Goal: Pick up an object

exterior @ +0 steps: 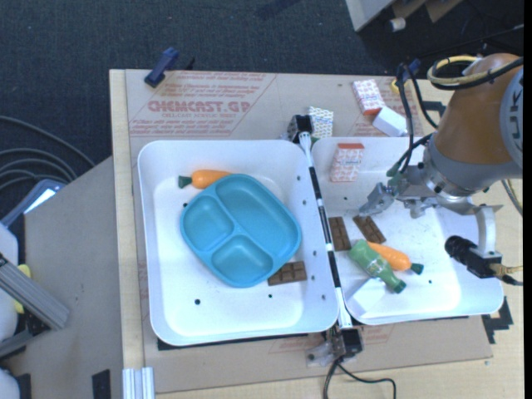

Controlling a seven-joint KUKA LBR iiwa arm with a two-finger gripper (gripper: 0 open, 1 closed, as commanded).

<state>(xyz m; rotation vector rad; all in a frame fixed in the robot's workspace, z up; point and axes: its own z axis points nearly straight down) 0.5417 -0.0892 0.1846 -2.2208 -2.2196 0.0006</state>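
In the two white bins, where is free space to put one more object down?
Left bin: bare floor left of and below the blue tray. Right bin: bare strip near the front edge, right of the green bottle. Crowded: right bin's middle, with the gripper, a carrot and the bottle.

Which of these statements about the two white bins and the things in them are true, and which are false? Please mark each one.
1. The blue divided plate lies in the left bin. True.
2. A carrot lies beside the plate's far edge. True.
3. The green bottle lies in the left bin. False: it lies in the right bin, next to another carrot.
4. The gripper is over the left bin. False: it is over the right bin.
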